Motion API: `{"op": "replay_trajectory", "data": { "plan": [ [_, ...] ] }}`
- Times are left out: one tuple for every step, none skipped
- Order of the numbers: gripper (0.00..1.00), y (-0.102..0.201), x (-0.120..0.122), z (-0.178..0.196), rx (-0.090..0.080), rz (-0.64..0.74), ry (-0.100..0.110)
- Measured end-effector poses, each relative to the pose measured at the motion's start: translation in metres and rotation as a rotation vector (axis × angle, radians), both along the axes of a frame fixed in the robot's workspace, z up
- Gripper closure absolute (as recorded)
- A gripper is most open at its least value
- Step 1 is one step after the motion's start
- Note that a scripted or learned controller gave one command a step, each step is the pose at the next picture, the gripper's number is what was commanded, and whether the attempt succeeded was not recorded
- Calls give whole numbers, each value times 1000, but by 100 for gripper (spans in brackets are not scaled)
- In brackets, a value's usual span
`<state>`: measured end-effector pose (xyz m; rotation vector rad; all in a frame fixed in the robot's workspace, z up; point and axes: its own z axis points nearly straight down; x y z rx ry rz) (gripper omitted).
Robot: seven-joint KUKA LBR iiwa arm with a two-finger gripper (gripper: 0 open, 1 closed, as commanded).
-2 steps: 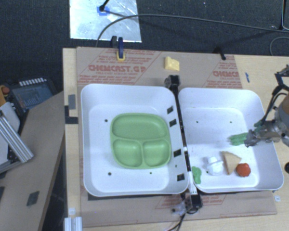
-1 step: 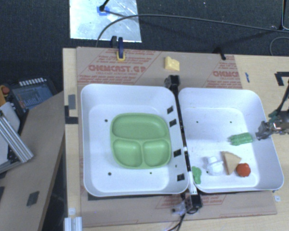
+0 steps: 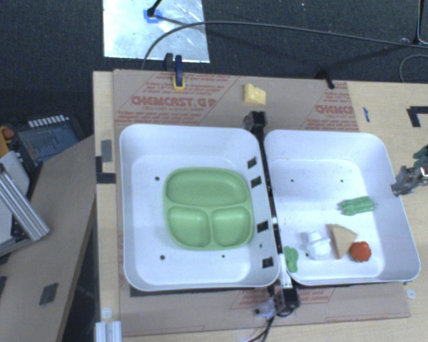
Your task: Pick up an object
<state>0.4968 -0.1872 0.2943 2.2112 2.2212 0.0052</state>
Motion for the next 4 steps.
{"op": "replay_trajectory", "data": {
  "plan": [
    [100, 47, 24, 1, 3, 5, 2],
    [100, 94, 51, -16, 4, 5, 5],
    [100, 140, 75, -17, 3, 4, 3],
    [100, 193, 87, -20, 4, 5, 4]
  ]
}}
